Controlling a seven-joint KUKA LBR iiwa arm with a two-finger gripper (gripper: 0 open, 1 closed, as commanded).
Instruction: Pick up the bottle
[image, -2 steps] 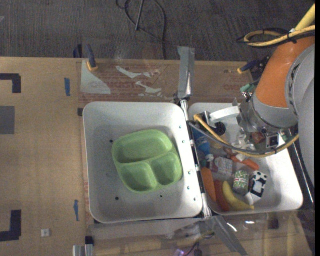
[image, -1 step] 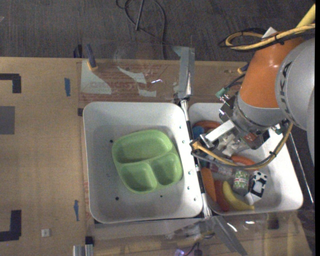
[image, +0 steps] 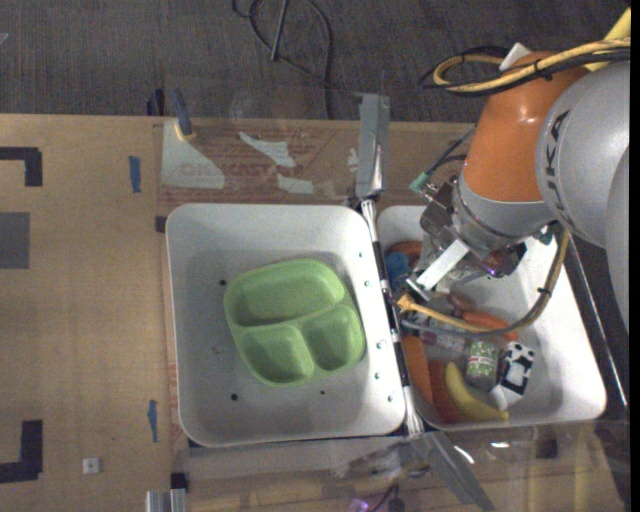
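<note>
The small clear plastic bottle with a green label (image: 479, 360) lies in the right-hand shallow white bin (image: 585, 385), toward its lower edge, just beside a yellow banana (image: 470, 396). The claw (image: 437, 272) hangs near that bin's left edge; whether it is open cannot be told.

Pale wooden bench (image: 80, 300), blue tape strips (image: 134, 172), dark grey floor (image: 120, 50) beyond
</note>
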